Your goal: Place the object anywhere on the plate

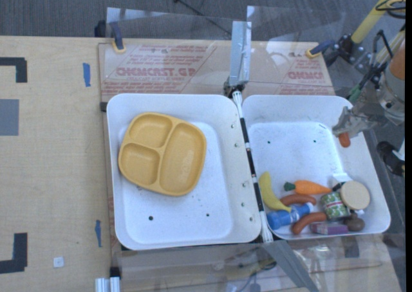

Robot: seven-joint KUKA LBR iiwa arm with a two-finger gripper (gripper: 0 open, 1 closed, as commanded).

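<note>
Gripper [348, 128] sits at the 3 o'clock edge of the frame, over the right wall of the right bin [290, 149]. Fingers point down and left. A small orange-red piece [345, 139] shows just below the fingertips, touching or nearly touching them; whether it is pinched between them cannot be told, and the finger opening is not resolvable at this scale.

Plate [163, 153]: yellow, three compartments, lying flat in the left bin [174, 220], toward that bin's 10 o'clock part. Nothing lies on it. It is well apart from the gripper, with the shared bin walls between them.

Clutter is grouped at the 5 o'clock corner of the right bin:
- banana [271, 195], against the left wall, curved
- carrot [309, 188], orange with green end, lying flat
- two sausage-like red pieces [308, 220], beside a blue item [282, 218]
- green-labelled can [333, 206], touching a round tan disc [355, 195]
- small dark item [355, 224] at the far corner

Upper half of the right bin floor under the gripper is bare white.
</note>
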